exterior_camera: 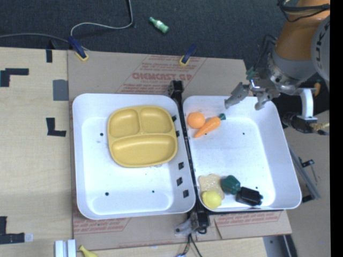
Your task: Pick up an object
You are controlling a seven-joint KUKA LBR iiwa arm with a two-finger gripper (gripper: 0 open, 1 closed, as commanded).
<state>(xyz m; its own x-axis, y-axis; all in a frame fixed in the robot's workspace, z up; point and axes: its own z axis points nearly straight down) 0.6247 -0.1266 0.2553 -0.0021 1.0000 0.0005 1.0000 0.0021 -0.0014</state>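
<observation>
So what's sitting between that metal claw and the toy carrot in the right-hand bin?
Nothing: in the camera view, the stretch between the open gripper and the carrot is bare white floor of the right bin.

Even, fairly bright overhead light; the two shallow white plastic bins (91, 159) nearly wash out, shadows are faint, and detail is soft and slightly grainy throughout.

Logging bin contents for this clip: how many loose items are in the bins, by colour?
Orange: 2, the ball and the carrot
Yellow: 2, the divided plate and the lemon-like piece
Beige: 1, the lumpy piece
Green: 1, the dark green piece
Black: 1, the block
Total: 7
</observation>
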